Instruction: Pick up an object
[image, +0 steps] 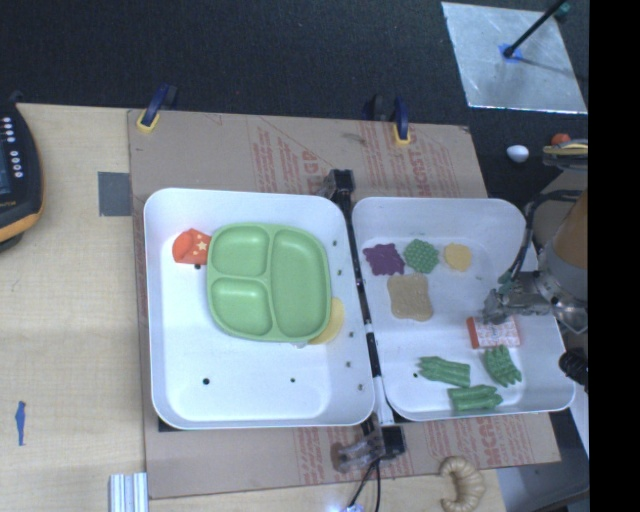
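Note:
The right bin (440, 212) holds several small items. A purple piece (383, 259), a round green piece (421, 256) and a yellow piece (457, 257) lie along its far side. A tan square (409, 297) sits below them. A red and white flat piece (493, 332) lies near the right wall. Three green pieces (443, 371) (475, 399) (503, 366) lie along the front. My gripper (503, 303) hangs at the bin's right side, just above the red and white piece. Whether it touches that piece is unclear.
The left bin (250, 400) holds a green divided plate (270, 282). A red item (190, 246) lies at the plate's left, and a yellow item (333, 320) peeks from under its right edge. A black divider with clamps (358, 300) runs between the bins.

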